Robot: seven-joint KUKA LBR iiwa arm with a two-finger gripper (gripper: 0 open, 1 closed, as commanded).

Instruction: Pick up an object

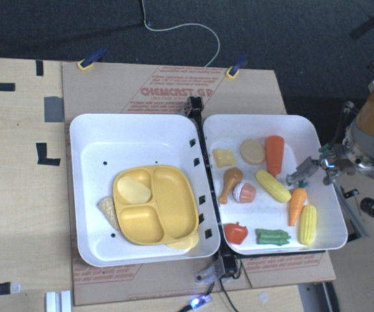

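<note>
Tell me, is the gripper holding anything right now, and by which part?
Nothing is held. The gripper sits over the right bin's right side, above the carrot, with no object between its jaws.

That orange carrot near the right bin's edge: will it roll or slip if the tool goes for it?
The carrot looks like smooth moulded plastic, so probably stiff, light and a bit slippery. Its tapered, rounded body may roll or pivot when nudged. It lies close between two corn cobs, which could block a roll but crowd the tool.
</note>
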